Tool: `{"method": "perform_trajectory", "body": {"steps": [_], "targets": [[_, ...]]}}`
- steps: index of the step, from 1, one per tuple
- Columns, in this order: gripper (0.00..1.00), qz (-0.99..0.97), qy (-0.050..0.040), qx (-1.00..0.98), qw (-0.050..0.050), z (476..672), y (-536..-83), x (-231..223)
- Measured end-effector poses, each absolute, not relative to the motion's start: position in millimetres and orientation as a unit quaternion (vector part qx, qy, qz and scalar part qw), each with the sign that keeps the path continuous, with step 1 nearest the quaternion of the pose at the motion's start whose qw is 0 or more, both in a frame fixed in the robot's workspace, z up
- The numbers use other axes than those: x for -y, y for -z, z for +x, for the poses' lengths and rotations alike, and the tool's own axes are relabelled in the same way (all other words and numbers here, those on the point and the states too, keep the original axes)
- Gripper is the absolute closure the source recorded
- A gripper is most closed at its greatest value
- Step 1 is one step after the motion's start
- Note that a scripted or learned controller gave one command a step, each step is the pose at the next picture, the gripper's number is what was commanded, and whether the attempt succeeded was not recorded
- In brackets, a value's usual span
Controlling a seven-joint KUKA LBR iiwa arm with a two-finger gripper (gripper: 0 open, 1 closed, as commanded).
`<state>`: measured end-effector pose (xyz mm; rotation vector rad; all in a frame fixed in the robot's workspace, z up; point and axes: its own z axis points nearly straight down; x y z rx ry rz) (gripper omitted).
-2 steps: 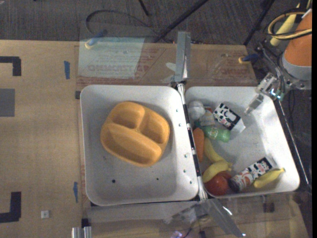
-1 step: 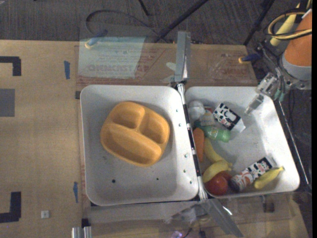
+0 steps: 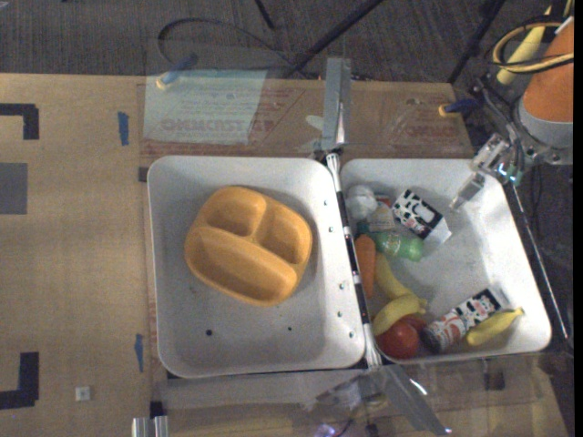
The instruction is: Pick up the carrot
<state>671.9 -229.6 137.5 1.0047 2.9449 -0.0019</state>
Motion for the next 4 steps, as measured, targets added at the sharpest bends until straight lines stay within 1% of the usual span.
{"method": "perform_trajectory", "body": {"steps": [1, 2, 3, 4], "targets": [[0.0, 0.365, -0.0031, -0.931, 0.024, 663.5, -135.2, 224.8], [0.0, 0.21, 0.0001, -0.978, 0.006, 659.8, -267.3, 221.7], [0.0, 0.061, -0.0003, -0.998, 0.003, 648.7, -178.1, 221.8], [0.0, -0.046, 0.0001, -0.999, 0.004, 650.7, -87.6, 221.4]]}}
